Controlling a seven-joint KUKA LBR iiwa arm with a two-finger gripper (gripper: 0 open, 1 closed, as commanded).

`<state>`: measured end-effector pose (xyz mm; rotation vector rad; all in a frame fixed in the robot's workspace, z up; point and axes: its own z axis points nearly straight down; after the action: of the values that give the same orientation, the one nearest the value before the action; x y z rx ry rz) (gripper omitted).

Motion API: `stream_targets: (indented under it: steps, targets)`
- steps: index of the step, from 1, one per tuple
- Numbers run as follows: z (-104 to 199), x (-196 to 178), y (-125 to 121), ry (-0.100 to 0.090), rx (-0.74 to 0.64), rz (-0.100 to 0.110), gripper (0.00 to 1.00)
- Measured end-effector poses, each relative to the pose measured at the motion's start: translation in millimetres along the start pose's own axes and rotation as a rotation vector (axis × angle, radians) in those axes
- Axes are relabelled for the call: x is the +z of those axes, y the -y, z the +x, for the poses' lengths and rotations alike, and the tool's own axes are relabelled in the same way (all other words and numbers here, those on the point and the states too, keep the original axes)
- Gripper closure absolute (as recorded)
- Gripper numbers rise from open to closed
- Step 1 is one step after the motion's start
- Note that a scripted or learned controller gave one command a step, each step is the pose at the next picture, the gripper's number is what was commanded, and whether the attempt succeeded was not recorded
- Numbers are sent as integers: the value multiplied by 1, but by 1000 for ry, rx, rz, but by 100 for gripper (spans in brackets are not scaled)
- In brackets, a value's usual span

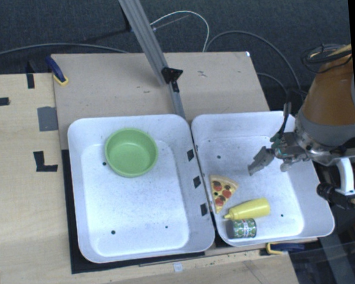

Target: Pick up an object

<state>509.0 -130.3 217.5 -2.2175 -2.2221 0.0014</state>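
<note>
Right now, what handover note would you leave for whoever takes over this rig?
Gripper: over the right bin, upper right part, nothing between its fingers; open or shut unclear.
Right bin, near front: pizza slice toy, yellow mustard bottle lying down, small green can right by it.
Left bin: green bowl.
Done: nothing picked.
Left: choose an object, descend, grasp, lift.

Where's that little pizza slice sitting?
The pizza slice lies in the right bin, near its left wall, just above the yellow bottle.
</note>
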Motion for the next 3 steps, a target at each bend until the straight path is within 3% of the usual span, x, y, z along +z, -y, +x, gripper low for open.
stream_targets:
  steps: [1, 3]
  targets:
    - [0, 0, 0, 0, 0, 0, 0]
    - [13, 101, 18, -1, 1, 7, 0]
